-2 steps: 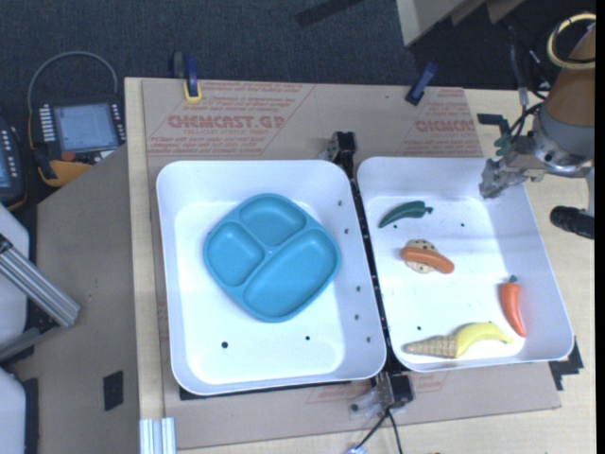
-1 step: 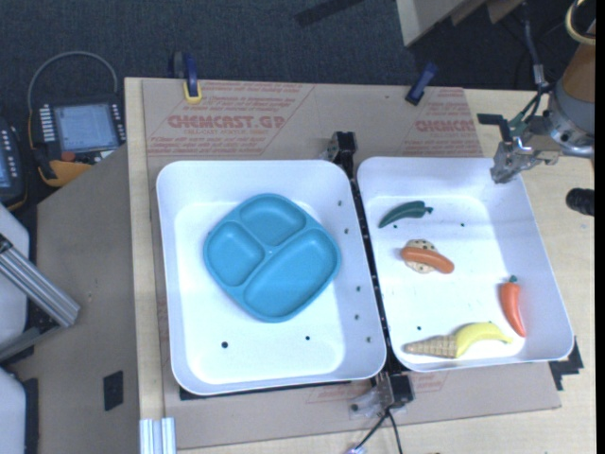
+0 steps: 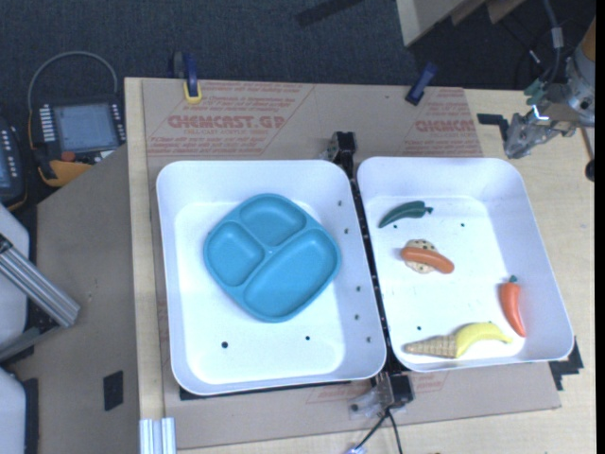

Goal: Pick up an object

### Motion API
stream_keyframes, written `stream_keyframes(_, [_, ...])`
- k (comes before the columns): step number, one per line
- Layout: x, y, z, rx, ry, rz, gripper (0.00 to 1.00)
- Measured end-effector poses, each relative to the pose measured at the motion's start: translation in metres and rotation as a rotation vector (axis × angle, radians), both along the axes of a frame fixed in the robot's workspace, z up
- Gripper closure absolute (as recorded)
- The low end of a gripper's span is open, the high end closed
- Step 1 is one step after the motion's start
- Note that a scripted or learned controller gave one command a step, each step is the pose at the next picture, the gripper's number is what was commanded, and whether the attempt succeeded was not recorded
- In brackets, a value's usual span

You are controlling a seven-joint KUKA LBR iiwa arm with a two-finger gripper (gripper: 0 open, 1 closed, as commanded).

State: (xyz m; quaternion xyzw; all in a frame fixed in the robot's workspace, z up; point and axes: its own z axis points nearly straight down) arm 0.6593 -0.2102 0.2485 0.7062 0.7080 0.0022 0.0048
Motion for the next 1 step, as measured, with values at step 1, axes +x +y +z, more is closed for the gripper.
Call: stream_keyframes(1, [-0.0224, 0.0462, -0.009, 0.006, 0.012, 0.002, 1.0])
